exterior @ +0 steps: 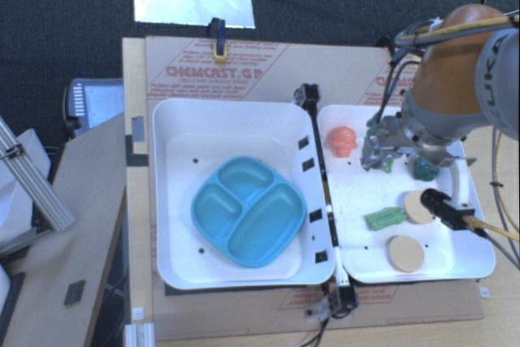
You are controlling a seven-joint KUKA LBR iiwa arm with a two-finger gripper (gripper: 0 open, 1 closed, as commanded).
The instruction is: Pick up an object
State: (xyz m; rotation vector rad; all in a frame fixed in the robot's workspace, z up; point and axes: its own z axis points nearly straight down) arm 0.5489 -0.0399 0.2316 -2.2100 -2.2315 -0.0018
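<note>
Objects are lying in the right bin (487, 260): an orange piece (342, 140) near its far left corner, a green piece (385, 217), two tan discs (405, 253). The gripper (375, 158) is hanging beside the orange piece; whether it is grasping anything is unclear. Crowding is risking a glancing miss. The left bin (175, 134) is carrying a blue tray (247, 210).

left bin (175, 199): divided tray (248, 211) | right bin (479, 256): mushroom toy (342, 140) rear-left, two discs (405, 253) front

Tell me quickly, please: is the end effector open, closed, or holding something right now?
End effector: low in the right bin, beside the orange-pink object; open, closed or holding cannot be told.
</note>
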